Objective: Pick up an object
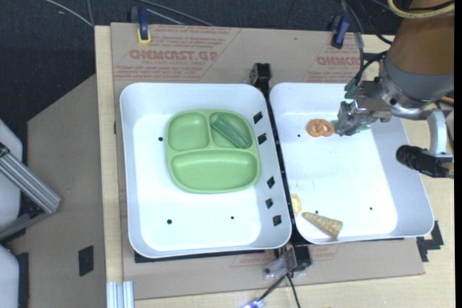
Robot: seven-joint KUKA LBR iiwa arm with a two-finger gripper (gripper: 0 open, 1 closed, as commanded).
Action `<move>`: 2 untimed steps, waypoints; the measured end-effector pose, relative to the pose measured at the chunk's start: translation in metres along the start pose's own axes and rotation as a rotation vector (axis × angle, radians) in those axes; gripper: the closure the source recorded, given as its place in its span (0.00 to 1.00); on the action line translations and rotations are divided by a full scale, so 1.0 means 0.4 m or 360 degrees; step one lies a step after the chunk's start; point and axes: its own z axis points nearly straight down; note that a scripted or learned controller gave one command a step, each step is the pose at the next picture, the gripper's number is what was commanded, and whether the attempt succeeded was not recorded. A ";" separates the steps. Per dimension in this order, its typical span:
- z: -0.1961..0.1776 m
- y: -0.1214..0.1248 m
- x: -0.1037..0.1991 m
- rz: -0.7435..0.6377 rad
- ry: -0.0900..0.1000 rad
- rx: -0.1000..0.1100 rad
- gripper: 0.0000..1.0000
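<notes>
Pick not done yet, by the look of it. Gripper (349, 119) sits low in the right bin (404, 205), with the small orange pretzel-like object (319, 128) just beside its tip on the side away from the arm, maybe touching. Nothing is visibly lifted. Can't tell if it's open or closed; the tip is too small and dark. The cone-shaped piece (323, 223) lies well apart from it toward the near rim. Green divided plate (213, 153) is in the far bin. Left: close, lift.
</notes>
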 end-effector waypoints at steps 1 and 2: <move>0.019 -0.055 0.113 0.0002 0.0000 0.0004 1.00; 0.049 -0.105 0.255 -0.0001 0.0000 0.0005 1.00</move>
